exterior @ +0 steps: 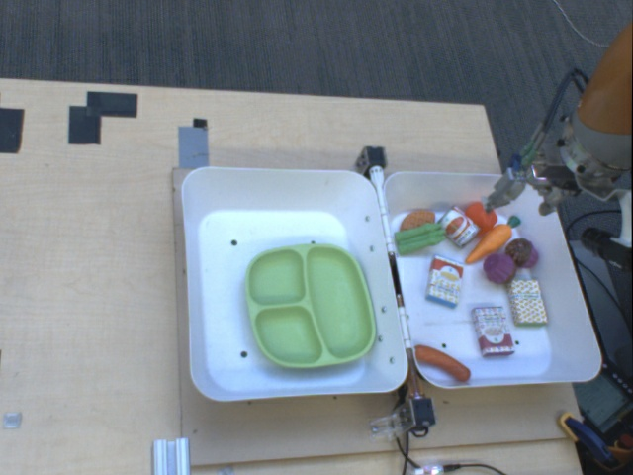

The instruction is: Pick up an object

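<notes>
The gripper [527, 188] hung with jaws spread and empty over the right bin's [574, 349] far edge. A toy carrot [491, 242] lay just near-left of it, among other toy foods.

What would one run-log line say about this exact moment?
gripper: open, above right bin's far edge, holding nothing | nearest: carrot | green tray: left bin | pick: not yet done

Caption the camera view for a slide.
Claw open above right bin of toy food; green divided plate in left bin.
</notes>
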